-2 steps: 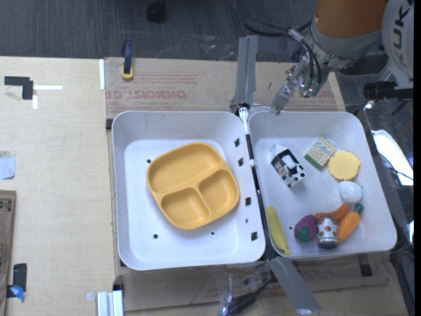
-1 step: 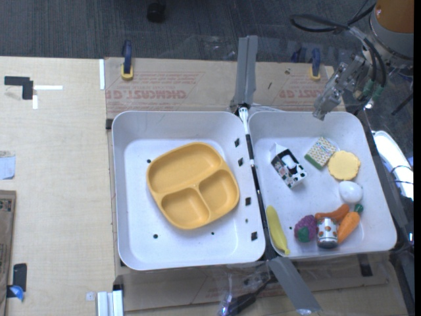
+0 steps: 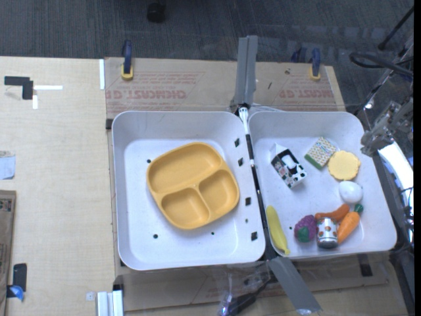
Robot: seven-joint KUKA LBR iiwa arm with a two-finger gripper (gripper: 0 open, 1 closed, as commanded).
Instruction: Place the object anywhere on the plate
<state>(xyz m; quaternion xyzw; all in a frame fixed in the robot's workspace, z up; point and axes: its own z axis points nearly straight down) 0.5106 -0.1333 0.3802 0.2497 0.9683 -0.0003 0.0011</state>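
A yellow plate (image 3: 192, 185) with three compartments lies in the left bin (image 3: 131, 242), with nothing on it. The right bin (image 3: 309, 127) holds the loose objects: a small white and black carton (image 3: 288, 166), a checkered sponge (image 3: 320, 152), a round yellow cookie (image 3: 344, 165), a white egg (image 3: 350, 191), two orange carrots (image 3: 345, 220), a small can (image 3: 327, 233), purple grapes (image 3: 304, 228) and a yellow banana (image 3: 277, 230). My gripper (image 3: 385, 131) hangs at the right bin's far right edge, above its rim and apart from every object.
A grey divider bar (image 3: 247, 71) runs between the bins at the back. Two clamps (image 3: 127, 68) hold the cardboard behind the bins. Cables and arm parts crowd the right side (image 3: 395, 64).
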